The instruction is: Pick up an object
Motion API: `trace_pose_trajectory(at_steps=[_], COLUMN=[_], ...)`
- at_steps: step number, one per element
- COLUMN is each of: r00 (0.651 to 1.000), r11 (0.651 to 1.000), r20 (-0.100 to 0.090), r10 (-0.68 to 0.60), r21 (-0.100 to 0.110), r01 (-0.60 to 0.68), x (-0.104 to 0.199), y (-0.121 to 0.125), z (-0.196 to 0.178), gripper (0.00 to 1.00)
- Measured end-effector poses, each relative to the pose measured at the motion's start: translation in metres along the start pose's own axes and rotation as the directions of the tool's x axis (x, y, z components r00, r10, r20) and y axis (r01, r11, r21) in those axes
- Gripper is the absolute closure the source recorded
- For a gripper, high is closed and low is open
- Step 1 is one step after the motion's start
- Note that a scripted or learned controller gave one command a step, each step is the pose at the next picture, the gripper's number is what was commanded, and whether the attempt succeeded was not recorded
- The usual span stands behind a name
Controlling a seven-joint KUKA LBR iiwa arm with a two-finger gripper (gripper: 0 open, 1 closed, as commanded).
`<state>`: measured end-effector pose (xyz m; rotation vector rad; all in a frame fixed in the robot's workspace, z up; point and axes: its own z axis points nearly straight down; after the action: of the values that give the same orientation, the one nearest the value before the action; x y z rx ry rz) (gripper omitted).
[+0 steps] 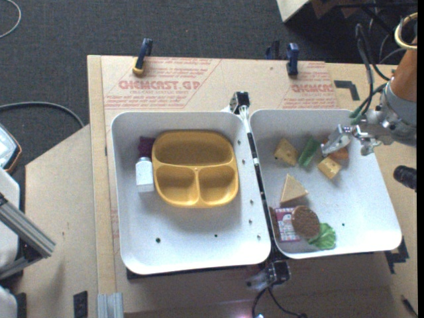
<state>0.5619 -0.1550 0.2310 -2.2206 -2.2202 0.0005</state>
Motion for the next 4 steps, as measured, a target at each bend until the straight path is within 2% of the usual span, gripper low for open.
trace_pose_trajectory(at_steps=[3, 4], r00=[1.0, 1.0], r11=[1.0, 1.0], r20=[0.0, 0.002], r10=[0.001, 0.002], r21=[0.001, -0.004], r01=[-0.001, -0.002], x=[0.007, 0.006], y=[0.007, 0.008], z=[0.14, 0.127], gripper=[0.0, 1.0])
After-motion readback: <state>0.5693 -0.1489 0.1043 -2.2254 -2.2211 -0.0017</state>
